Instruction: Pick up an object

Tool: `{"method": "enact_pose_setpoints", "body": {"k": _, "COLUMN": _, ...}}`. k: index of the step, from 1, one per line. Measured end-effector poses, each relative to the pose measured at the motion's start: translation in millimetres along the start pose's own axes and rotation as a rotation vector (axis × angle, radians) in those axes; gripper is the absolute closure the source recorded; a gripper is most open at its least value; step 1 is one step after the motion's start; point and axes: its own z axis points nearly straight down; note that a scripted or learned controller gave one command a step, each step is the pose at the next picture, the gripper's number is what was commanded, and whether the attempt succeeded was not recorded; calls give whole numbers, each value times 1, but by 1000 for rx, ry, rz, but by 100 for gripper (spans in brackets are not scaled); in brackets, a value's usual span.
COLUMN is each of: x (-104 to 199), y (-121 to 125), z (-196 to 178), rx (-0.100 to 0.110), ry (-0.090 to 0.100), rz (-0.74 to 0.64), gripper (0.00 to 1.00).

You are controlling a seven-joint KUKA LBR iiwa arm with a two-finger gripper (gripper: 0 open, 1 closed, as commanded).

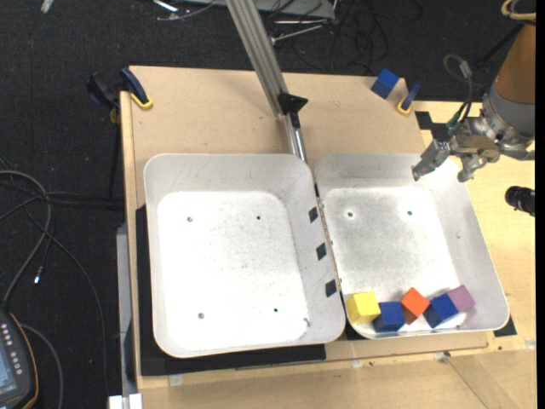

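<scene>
- Five small blocks sit bunched along the near edge of the right bin (477, 254): one yellow block (363, 305), two blue blocks (391, 315) (442, 310), one orange block (415, 302), one purple block (461, 297), all matte with hard edges.
- My claw (444, 168) hangs over that bin's far right corner, well apart from them, fingers spread, gripping nothing.
- Two shallow white bins with rounded corners; the left bin (162, 254) is speckled.
- One more blue cube (386, 82) rests on the wooden bench (213, 109).

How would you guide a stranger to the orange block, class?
Start at the right bin and follow its near edge to the row of small blocks. The orange block sits mid-row, raised between two blue blocks; it is the only orange one.
</scene>
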Motion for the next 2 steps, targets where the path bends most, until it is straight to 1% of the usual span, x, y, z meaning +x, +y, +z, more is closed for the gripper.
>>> {"method": "enact_pose_setpoints", "body": {"k": 1, "x": 58, "y": -40, "z": 83, "rx": 9, "ry": 5, "rz": -3, "gripper": 0}}
{"method": "enact_pose_setpoints", "body": {"k": 2, "x": 67, "y": -88, "z": 152, "rx": -1, "ry": 1, "rz": 5, "gripper": 0}}
